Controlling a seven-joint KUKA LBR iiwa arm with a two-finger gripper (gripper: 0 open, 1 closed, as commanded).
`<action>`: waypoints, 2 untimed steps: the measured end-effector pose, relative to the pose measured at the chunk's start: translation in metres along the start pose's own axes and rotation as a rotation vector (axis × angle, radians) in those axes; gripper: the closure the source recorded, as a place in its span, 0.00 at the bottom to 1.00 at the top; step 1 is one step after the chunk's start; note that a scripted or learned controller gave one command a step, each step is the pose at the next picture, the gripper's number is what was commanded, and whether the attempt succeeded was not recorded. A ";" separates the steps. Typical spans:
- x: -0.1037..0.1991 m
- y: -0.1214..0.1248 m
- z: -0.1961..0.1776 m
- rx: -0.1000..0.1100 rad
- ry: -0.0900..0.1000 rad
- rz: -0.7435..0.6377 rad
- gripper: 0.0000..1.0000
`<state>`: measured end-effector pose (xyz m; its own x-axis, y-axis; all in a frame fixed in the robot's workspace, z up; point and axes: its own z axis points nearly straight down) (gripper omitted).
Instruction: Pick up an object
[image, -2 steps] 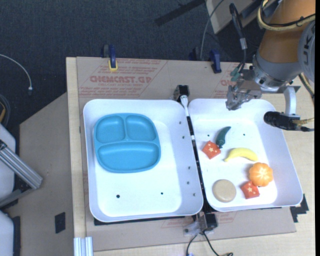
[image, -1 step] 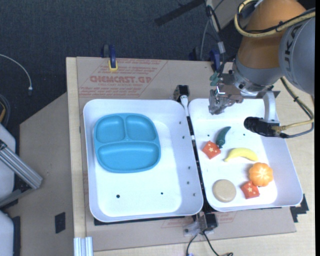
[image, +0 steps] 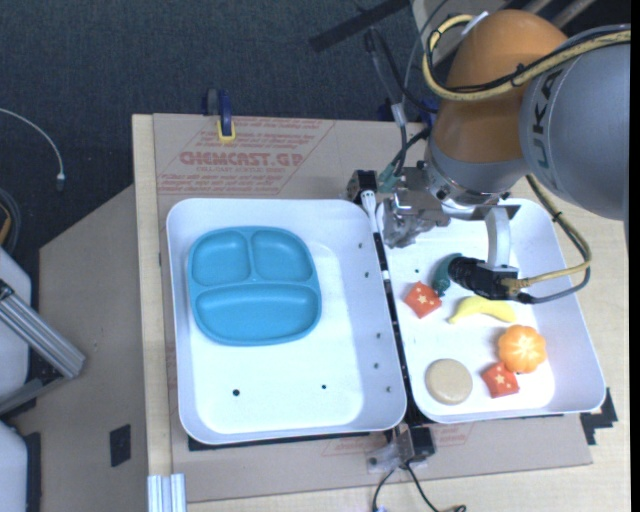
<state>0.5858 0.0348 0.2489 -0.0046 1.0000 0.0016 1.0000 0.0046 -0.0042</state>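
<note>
Below the fingers (image: 400, 228) lies a red cube (image: 422, 299).

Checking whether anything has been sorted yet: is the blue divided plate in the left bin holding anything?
Empty. All three compartments of the blue plate show bare blue; the banana and orange lie in the right bin.

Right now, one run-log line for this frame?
arm: over right bin | pincer: far-left corner, grasp unclear | banana, orange: in bin

Two white bins: left (image: 352, 392) and right (image: 572, 385). One blue plate (image: 255, 285). Two red cubes (both small) at (image: 422, 299) and (image: 501, 380). One banana (image: 482, 311), one orange (image: 521, 349), one tan disc (image: 449, 381).
</note>
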 end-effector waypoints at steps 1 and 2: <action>0.058 -0.022 0.005 0.000 0.000 -0.001 1.00; 0.055 -0.021 0.005 -0.001 -0.001 0.004 0.00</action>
